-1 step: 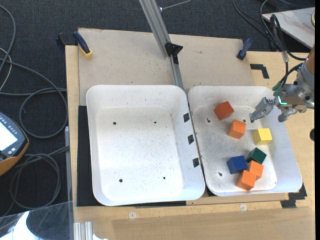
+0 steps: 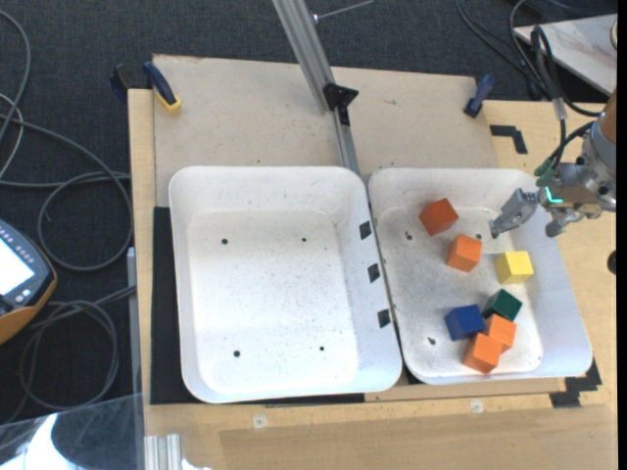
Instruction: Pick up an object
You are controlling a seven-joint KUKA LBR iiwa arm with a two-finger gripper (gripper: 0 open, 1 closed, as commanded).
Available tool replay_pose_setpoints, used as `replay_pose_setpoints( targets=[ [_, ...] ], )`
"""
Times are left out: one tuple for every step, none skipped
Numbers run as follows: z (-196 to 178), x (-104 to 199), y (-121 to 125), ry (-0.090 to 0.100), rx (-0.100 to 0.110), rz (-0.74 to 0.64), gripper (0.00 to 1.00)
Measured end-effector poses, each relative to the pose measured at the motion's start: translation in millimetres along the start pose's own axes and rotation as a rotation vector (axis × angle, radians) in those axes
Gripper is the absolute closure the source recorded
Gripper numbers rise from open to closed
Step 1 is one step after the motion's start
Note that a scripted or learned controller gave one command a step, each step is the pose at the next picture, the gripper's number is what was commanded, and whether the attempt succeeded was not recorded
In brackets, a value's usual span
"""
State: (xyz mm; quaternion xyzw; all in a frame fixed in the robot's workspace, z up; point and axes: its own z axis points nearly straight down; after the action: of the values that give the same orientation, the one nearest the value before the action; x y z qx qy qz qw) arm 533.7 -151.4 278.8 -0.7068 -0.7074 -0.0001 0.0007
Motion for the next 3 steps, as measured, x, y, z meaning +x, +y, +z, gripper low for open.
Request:
replay_pose_setpoints(
  targets=[
    [47, -8, 0, 0.001, 0.006, 0.002, 0.00],
    [111, -7, 0, 0.002, 0.007, 0.001, 0.00],
    [175, -5, -2, 0.002, 0.008, 0.001, 0.00]
  ],
)
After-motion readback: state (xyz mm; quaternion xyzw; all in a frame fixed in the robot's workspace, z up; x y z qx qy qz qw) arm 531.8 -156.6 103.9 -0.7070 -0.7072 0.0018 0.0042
